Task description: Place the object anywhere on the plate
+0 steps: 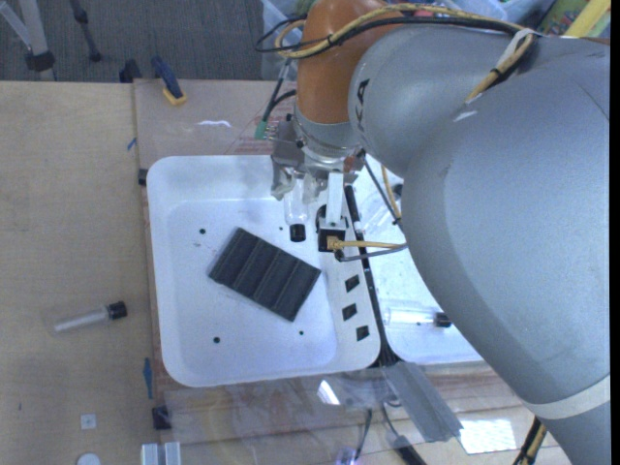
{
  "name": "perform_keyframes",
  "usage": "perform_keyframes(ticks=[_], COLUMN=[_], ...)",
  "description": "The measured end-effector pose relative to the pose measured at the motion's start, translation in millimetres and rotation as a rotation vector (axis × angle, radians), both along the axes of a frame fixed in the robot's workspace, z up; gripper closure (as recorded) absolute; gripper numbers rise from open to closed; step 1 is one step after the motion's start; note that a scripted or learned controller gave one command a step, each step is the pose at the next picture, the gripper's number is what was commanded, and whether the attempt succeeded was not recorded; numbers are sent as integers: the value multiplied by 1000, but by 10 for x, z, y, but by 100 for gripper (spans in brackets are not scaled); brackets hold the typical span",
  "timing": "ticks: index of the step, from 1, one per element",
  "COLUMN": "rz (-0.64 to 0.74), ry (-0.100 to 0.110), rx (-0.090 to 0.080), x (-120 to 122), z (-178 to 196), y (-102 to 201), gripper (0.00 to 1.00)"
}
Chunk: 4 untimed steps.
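Clearly, the dark ridged slab (pixel 264 273) lies flat on the floor of the left bin (pixel 184 347), a little toward its near side. It is a rectangle of dull dark grey, with parallel grooves running along its length, and it looks stiff and matte. Its long axis goes slantwise, from the upper left to the lower right in the camera view.

The gripper (pixel 308 194) hangs over the far right part of the same bin, under the orange band of the arm (pixel 504 163). From the gripper, the slab lies down and to the left, near but apart from it; nothing is seen between the fingers, and how far they are parted I cannot tell, because the wrist covers them. I judge that the coming move must bring the gripper toward the slab and across its short side, since the grooves run the long way.

The bin is smooth, glossy white with rounded corners, and a few small dark specks are on its floor. A small cylinder with black cap (pixel 87 316) lies on the tan bench (pixel 58 211), well apart on the left.
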State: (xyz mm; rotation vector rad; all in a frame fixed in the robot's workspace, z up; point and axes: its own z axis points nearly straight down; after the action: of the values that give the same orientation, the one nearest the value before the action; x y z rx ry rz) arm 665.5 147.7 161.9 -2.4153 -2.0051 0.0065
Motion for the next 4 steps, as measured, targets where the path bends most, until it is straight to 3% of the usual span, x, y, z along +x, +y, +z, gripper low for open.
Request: perform_keyframes(ticks=[1,2,3,4], rz=[56,56,-299,192], ry=[-7,-5,0,0], rx=[0,1,-2,1], x=[11,6,-3,0], z=[199,1079,639,475], y=[85,472,783,775], gripper=[100,100,100,100])
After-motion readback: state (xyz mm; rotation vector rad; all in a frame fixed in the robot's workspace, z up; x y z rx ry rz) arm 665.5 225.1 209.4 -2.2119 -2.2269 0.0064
